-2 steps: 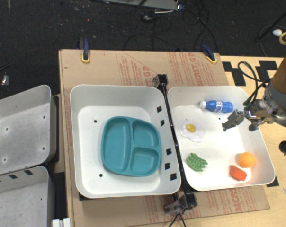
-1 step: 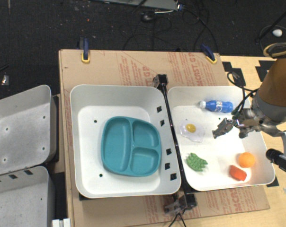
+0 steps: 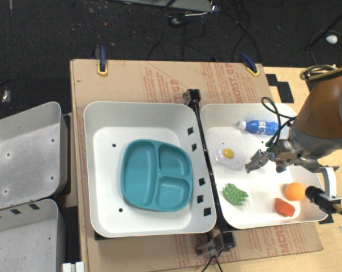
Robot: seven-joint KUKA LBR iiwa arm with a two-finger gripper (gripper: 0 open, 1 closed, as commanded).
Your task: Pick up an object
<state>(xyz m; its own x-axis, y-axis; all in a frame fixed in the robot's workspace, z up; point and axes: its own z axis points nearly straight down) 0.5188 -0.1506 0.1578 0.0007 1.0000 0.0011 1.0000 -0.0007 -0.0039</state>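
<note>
- The claw hangs over the right bin, roughly at its middle, at the end of the grey arm that comes in from the right edge.
- One dark finger points left and down toward the fried egg; whether the fingers stand apart or together I cannot tell, and nothing shows between them.
- Just left of the claw lies the fried egg, white with a yellow yolk, near the bin's left wall and apart from the finger.
- Above the claw, near the bin's far wall, a small blue bottle with a white cap lies on its side, cap end to the left.
- Below and left of the claw sits a green leafy piece, well apart from the egg.
- Below and right of the claw an orange ball rests just above a red-orange piece; the two lie very close, near the bin's near right corner.
- Black cables loop from the arm across the upper right part of this bin.
- The left bin holds a teal plate with three compartments, lying flat near the bin's middle.
- Both bins rest on a brown board held by two clamps at its far edge.
</note>
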